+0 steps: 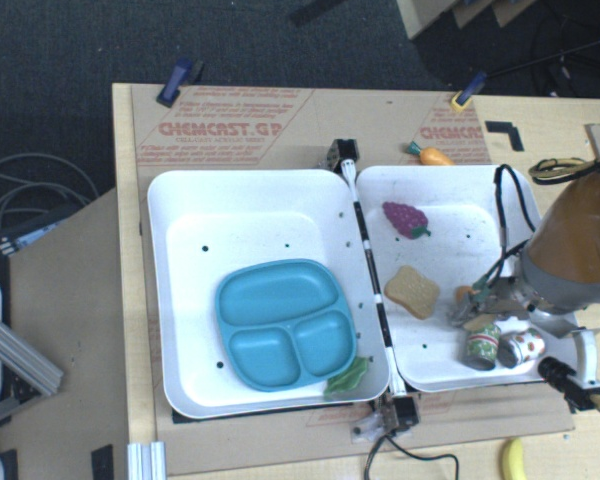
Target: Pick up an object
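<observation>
Two white bins side by side on the tabletop, camera view from above. Left bin holds a blue divided tray with a green leafy item just beside the tray's near right corner, against the bin's wall. Right bin holds a purple grape bunch toward the far side, a slice of bread near the centre divider, and a green-and-white can plus a small white-and-red object at the near right. Arm comes in from the right, end effector low in the right bin, right above the can and near a small orange piece. Cannot tell the end effector's state; too cluttered there. Orange carrot toy sits on the tabletop behind the right bin; a yellow item at the near edge.
</observation>
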Available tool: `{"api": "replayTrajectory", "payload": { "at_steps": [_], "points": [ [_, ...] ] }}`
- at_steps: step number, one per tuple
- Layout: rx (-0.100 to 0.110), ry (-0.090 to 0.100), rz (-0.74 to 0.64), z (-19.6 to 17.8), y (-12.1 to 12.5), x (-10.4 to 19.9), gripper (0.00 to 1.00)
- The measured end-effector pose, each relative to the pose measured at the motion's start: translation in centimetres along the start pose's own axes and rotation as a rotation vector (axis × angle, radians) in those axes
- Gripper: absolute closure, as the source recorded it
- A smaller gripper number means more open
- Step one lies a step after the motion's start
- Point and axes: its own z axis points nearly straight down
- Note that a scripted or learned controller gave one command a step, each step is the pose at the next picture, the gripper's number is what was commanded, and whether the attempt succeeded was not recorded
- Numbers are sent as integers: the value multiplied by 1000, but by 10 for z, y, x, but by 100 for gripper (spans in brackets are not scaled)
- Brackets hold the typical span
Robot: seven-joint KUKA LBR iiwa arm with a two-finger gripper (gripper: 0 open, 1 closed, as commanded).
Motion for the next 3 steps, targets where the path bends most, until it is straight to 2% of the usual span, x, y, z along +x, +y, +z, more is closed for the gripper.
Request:
{"api": "replayTrajectory", "payload": {
  "at_steps": [1,2,3],
  "points": [
    [0,0,-2,-96,1,0,100],
    [3,2,-3,-71,12,62,100],
    [0,0,-2,-132,0,85,100]
  ]
}}
